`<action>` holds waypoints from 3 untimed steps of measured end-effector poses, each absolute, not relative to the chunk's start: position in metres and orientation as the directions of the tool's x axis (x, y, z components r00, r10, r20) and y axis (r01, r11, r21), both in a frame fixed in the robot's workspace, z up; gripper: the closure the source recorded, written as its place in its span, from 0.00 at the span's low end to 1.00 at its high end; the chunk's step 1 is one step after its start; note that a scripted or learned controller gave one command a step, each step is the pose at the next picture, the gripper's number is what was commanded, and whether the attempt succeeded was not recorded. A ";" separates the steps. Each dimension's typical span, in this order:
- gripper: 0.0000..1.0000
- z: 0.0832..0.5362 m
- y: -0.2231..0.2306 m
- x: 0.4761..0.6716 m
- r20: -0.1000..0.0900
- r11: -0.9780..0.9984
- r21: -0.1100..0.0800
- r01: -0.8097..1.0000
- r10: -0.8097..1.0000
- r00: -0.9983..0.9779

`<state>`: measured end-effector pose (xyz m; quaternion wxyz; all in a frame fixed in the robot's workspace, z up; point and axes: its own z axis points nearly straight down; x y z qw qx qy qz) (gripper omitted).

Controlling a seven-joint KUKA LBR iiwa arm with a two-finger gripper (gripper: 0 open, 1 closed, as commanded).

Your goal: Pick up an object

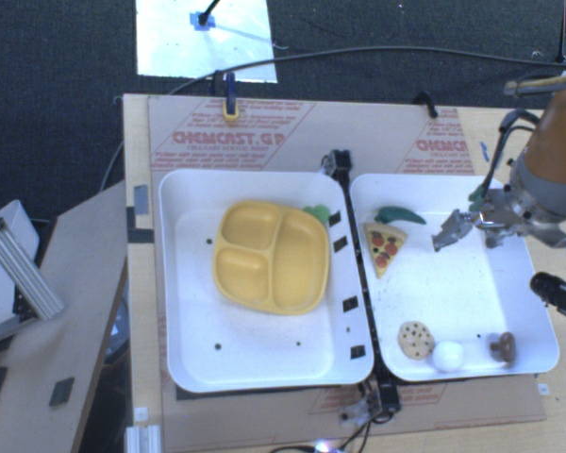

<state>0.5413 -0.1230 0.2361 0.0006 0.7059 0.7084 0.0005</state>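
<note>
My gripper (pixel 460 229) hangs over the upper middle of the right bin (pixel 462 291), with the grey and orange arm reaching in from the right edge. It holds nothing that I can see. A toy pizza slice (pixel 385 246) lies to its left, about a hand's width away, with a green pepper (pixel 399 215) just above it. A cookie (pixel 415 340), a white ball (pixel 448 355) and a small brown piece (pixel 503 347) sit along the bin's near edge.
The left bin (pixel 184 338) holds a yellow divided plate (pixel 272 256), and a small green item (pixel 316 213) peeks from behind its far right corner. A black divider strip (pixel 354 262) runs between the bins. A cable (pixel 358 55) crosses the dark floor beyond the bench.
</note>
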 end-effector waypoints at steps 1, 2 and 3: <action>0.00 0.190 -0.120 0.550 0.001 0.002 -0.002 1.000 1.000 -0.002; 0.00 0.128 -0.117 0.553 0.001 0.001 -0.002 1.000 1.000 -0.001; 0.00 0.082 -0.116 0.553 0.001 0.000 -0.003 1.000 1.000 0.000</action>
